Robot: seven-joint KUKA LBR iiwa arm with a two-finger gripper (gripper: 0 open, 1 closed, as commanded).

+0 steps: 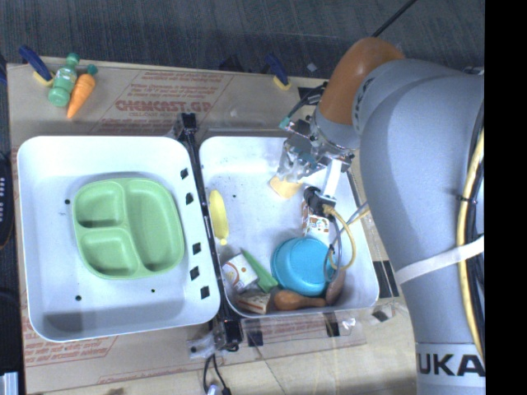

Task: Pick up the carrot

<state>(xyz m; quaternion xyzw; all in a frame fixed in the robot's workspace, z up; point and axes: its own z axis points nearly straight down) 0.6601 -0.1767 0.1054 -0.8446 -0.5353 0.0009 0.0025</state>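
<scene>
An orange carrot (80, 94) with a green top lies on the cardboard at the far left, outside both bins, beside a green bottle (62, 83). My gripper (297, 162) hangs over the far part of the right bin (247, 155), far from that carrot. Just below the gripper lies a pale yellow piece (284, 188); I cannot tell whether the gripper touches it. A brown-orange elongated thing (295, 301) lies at the near edge of the right bin, partly under a blue bowl (301, 265).
The left bin (41, 295) holds a green divided plate (128, 225). In the right bin lie a yellow banana-like piece (217, 215), a small printed can (238, 271), a green piece (265, 281) and a bread slice (254, 302). Blue clamps (34, 62) stand at the bench's back edge.
</scene>
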